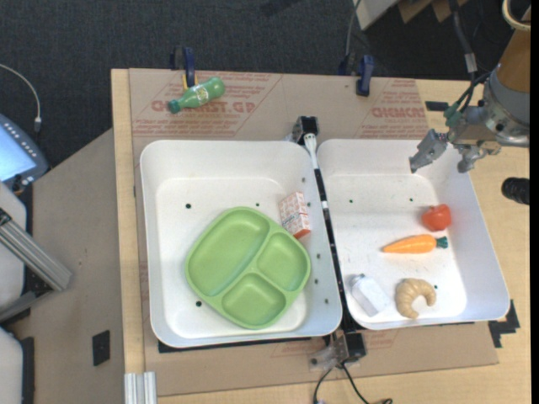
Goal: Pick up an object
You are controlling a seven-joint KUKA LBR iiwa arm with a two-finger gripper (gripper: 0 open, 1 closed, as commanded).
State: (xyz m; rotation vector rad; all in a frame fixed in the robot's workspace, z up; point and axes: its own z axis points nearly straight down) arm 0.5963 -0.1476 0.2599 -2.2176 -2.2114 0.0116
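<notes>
My gripper [445, 158] hangs over the far right part of the right bin [370, 175], open, with nothing between its fingers. Below it in that bin lie a red tomato [436, 217], an orange carrot [413, 244], a tan croissant [416, 296] and a small white bottle [367, 294]. The tomato is the closest of them to the gripper. The left bin [168, 183] holds a green divided plate [248, 266] and a small red-and-white carton [295, 214] by its right wall.
A green bottle [195, 94] lies on the cardboard beyond the left bin. Two blue clamps [364, 74] grip the far edge of the board. A black rod [317, 175] runs along the seam between the bins.
</notes>
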